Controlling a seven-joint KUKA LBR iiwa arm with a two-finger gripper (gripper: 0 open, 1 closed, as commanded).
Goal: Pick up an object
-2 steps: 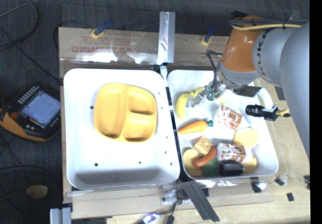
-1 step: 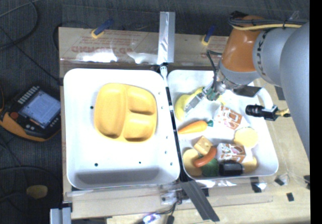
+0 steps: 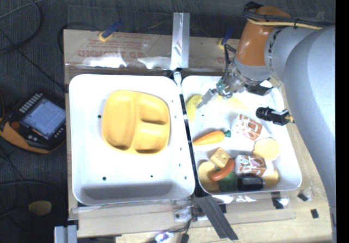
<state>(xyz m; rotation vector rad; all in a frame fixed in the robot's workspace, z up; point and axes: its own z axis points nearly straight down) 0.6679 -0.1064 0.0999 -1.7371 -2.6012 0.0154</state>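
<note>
- Gripper (image 3: pixel 210 96) hovers low in the right bin (image 3: pixel 289 149), its grip state impossible to tell.
- Just beside it lies a pale yellow, rounded fruit (image 3: pixel 192 104), near the bin's left wall.

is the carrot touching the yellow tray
Apart. The camera view shows the carrot lying in the right bin, while the yellow tray sits in the left bin, with the bins' rims between them.
</note>
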